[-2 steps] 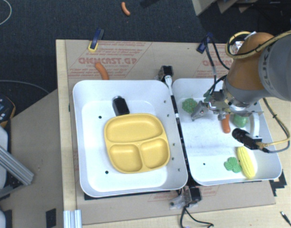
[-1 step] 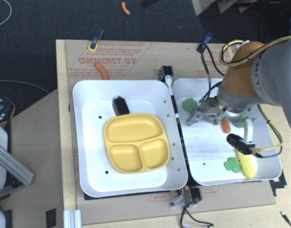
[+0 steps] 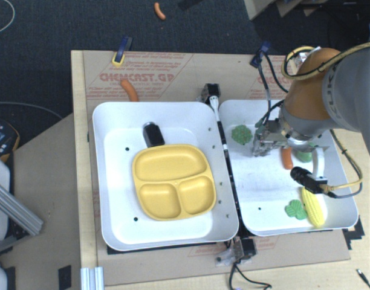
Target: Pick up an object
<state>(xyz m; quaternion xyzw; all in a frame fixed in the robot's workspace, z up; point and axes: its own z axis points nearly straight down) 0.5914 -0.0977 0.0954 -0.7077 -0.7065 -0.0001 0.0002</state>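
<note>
Left bin (image 3: 106,162): yellow tray (image 3: 173,180), black block (image 3: 152,134) just behind it. Right bin (image 3: 257,210): green piece (image 3: 241,133) at the back left; gripper (image 3: 265,145) low beside it, grip impossible to judge. Orange piece (image 3: 286,157) just right of gripper. Front right: corn (image 3: 314,206), green piece touching it.

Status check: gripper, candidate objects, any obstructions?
Gripper low in right bin, fingers unclear. Broccoli just beside it; carrot, corn loose nearby. Nothing seen gripped. Yellow tray sits in left bin.
</note>
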